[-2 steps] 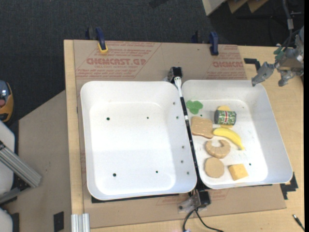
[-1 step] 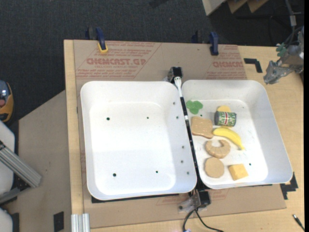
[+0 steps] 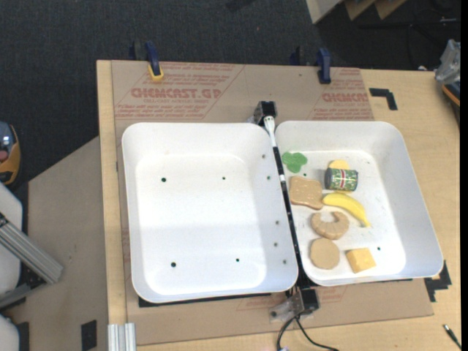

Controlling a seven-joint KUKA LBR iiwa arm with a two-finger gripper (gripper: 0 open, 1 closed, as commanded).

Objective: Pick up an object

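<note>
Bench: I saw a brown board point(image 3: 110, 196) with red "CHEMCAST" print along its far edge, held there by two blue clamps point(image 3: 153, 57), with dark floor beyond it.
Left bin point(image 3: 146, 218): it lay on the board as a shallow white tray, and I made out four small dark dots on its floor.
Right bin point(image 3: 409, 196): it sat just beside the left bin, their rims meeting along a thin black strip point(image 3: 276, 168).
Objects to pick: all seven that I counted lay in the right bin, gathered toward the side nearest the left bin.
Green piece point(image 3: 295, 161): flat, farthest back and closest to the black strip.
Can point(image 3: 341, 177): green and yellow, lying on its side to the right of the green piece.
Toast slice point(image 3: 306, 193): flat, just in front of the green piece.
Banana point(image 3: 346, 207): yellow, lying at a slant just below the can.
Curved pastry point(image 3: 330, 224): tan, touching or nearly touching the banana's inner side; I could not tell which.
Round cookie point(image 3: 325, 254): flat, just in front of the pastry.
Cheese block point(image 3: 360, 259): orange-yellow, just beside the cookie near the front wall.
Jaws: I could not tell from my feed how they stood.
Cable point(image 3: 296, 331): dark, trailing off the front edge of the board.
</note>
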